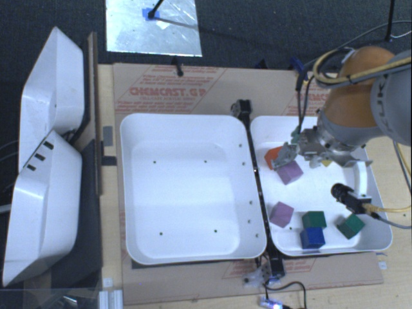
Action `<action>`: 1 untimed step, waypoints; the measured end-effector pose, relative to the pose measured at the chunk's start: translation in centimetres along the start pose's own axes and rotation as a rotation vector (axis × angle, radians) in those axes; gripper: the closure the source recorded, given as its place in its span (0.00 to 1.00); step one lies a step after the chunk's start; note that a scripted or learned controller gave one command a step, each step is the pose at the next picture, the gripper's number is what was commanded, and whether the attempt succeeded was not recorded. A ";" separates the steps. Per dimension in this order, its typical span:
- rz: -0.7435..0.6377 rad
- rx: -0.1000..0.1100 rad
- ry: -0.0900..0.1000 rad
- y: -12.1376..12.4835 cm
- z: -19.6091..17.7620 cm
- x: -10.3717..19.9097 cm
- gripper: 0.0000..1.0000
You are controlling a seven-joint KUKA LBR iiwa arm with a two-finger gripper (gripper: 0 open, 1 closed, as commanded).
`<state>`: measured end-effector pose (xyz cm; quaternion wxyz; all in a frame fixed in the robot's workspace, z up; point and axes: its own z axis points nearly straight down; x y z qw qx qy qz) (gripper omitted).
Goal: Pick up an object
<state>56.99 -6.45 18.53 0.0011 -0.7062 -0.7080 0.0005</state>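
— Well, where is the gripper (285, 154)?
— Over the right bin (376, 240), low beside the orange block (273, 154) and upper purple block (290, 172).
— Fingers gripping anything?
— Cannot tell. A second purple block (281, 214), two green blocks (314, 220) and a blue block (312, 237) lie nearer the front.

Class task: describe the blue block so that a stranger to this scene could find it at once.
Start at the right-hand white bin, the one holding the blocks. Look along its near edge, where the blue block sits just below a green block. It is the one blue thing among purple, green and orange blocks.
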 end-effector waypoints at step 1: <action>0.002 0.002 -0.001 6.9 5.8 -2.2 0.00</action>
